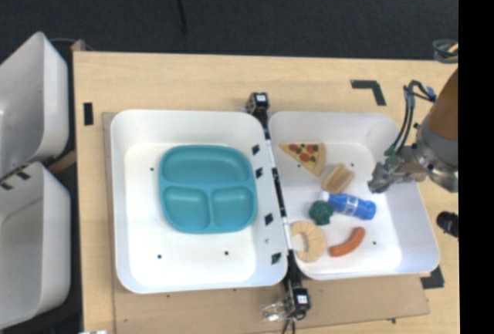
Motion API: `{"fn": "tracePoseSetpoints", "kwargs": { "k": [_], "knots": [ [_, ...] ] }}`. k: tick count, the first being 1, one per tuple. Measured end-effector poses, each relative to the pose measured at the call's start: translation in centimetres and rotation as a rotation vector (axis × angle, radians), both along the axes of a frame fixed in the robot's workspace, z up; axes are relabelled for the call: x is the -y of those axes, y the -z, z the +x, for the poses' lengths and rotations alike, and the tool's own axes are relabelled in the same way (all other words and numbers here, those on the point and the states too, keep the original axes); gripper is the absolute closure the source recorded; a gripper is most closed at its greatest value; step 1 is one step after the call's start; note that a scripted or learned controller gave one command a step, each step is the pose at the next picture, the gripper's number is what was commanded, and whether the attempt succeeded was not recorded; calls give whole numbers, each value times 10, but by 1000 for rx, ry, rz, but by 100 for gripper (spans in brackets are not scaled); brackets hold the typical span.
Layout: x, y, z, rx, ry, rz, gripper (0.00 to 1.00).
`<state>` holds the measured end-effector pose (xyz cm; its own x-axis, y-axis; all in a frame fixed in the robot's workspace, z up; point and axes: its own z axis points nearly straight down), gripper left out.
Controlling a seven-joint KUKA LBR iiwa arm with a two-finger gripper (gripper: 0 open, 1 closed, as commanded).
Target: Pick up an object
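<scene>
Right bin (pixel 401 247): the landmark here; white, shallow, sitting on the desk (pixel 93 86) with six small things in its near half and middle.
Pincer (pixel 380 184): hanging over the right bin's right-hand part, tip down near the floor of the bin; nothing sits between its tips; how wide it stands, I cannot tell, it is too small and blurred.
Blue bottle (pixel 353 206): lying on its side in the middle of the right bin, just left of and below the pincer; the nearest thing to it, a small gap between them.
Green piece (pixel 320 212): round and dark, touching the blue bottle's left end.
Tan block (pixel 336 177): tilted, just above the blue bottle, between it and the pizza slice (pixel 304 154); the slice lies toward the right bin's far left corner.
Sausage (pixel 346 241): red-orange, curved, by the right bin's near wall; apart from the pincer.
Cookie (pixel 306 239): pale and round, hard against the right bin's left wall, near corner.
Teal tray (pixel 207 189): three compartments, in the left bin (pixel 139 263), across the dividing wall from the right bin.
Arm (pixel 440 124): grey with an orange band, cut off at the right edge; cables loop beside it; detail there is hard to read.
</scene>
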<state>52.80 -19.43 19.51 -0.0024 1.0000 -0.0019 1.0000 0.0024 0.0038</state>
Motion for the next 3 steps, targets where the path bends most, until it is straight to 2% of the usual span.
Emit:
{"fn": "tracePoseSetpoints", "kwargs": {
  "k": [1,3],
  "knots": [
    [1,-34,1,1,-1,0,100],
    [-91,-45,45,-1,-4,2,100]
  ]
}}
